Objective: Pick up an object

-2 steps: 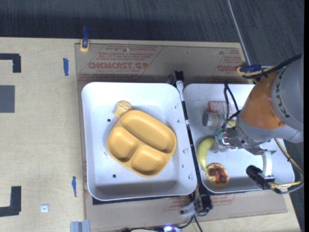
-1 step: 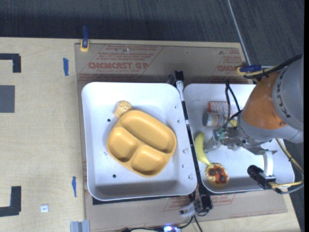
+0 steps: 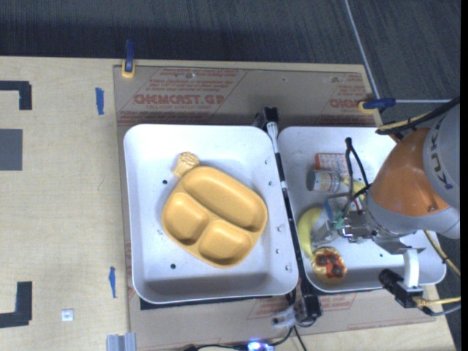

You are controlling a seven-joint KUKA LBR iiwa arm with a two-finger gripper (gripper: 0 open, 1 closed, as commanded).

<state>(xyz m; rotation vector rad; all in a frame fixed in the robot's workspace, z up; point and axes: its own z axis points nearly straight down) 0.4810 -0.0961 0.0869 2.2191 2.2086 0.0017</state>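
Observation:
My gripper point(image 3: 340, 221) is low in the right bin point(image 3: 424, 273), reaching in from the right under the orange-banded arm point(image 3: 409, 185). It sits among a cluster of small objects. A yellow rounded object point(image 3: 308, 225) lies just left of it. A red and orange fruit-like object point(image 3: 329, 263) lies in front of it by the bin's near wall. Behind the gripper a small can with a red and white label point(image 3: 327, 172) lies on its side. Clutter and the wrist hide the gripper's tip.
The left bin point(image 3: 142, 196) holds a large yellow divided plate point(image 3: 212, 214) with a small tan corn-shaped piece point(image 3: 185, 163) at its far left corner. A black divider point(image 3: 281, 189) runs between the bins. Cables hang at the right bin's near right corner.

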